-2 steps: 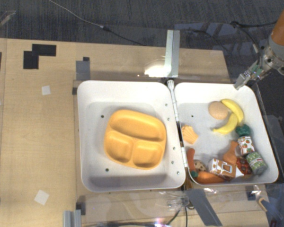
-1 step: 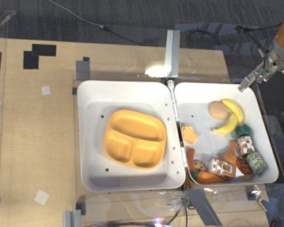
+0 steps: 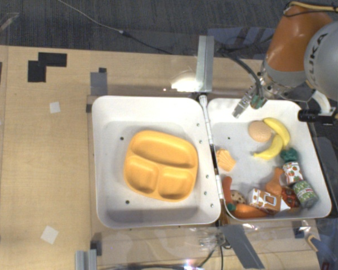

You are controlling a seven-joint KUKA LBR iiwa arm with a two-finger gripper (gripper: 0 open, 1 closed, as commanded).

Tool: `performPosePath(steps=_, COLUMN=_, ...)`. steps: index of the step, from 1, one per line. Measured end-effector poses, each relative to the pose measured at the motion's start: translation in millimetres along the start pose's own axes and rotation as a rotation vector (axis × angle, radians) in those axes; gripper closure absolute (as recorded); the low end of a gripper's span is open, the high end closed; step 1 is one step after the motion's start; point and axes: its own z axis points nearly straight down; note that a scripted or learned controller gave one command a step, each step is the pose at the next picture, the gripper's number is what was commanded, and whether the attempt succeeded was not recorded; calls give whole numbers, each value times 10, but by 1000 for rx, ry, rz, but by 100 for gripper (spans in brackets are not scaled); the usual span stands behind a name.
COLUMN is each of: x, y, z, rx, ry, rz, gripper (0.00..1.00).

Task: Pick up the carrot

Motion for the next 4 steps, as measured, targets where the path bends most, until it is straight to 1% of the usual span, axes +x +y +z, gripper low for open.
performPosePath(steps=1, x=-395, y=-533, z=-1010, rx=-1, ry=-14, rz=-184, gripper=100)
performPosePath(steps=2, x=-648, y=-1139, z=-465, rx=5, ry=-4, rz=-229, gripper=100)
performPosePath(steps=3, x=-685, y=-1045, z=-312, rx=2, ry=-7, rz=-353, gripper=100)
performPosePath(steps=4, x=-804, y=-932, z=-586, rx=2, ry=-11, rz=-591, gripper=100)
